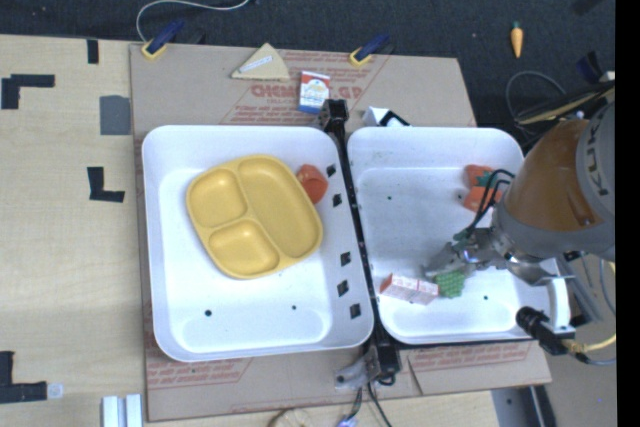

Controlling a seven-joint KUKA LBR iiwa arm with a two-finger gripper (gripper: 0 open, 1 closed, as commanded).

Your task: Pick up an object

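In the right bin (pixel 420 205) a small green object (pixel 451 284) lies near the front, with a white and pink packet (pixel 408 288) just to its left. My gripper (pixel 447 262) reaches in from the right and sits low, right above the green object. An orange object (pixel 478 177) rests by the bin's far right wall, partly behind the arm. The left bin (pixel 170 305) holds a yellow divided plate (pixel 255 215) and a small red-orange object (pixel 313 183) at the plate's right edge.
The grey arm with its orange band (pixel 555 190) covers the right bin's right side. Behind the bins on the cardboard lie a small red, white and blue box (pixel 314 92) and a tan wedge (pixel 262 64). A black divider (pixel 345 215) runs between the bins.
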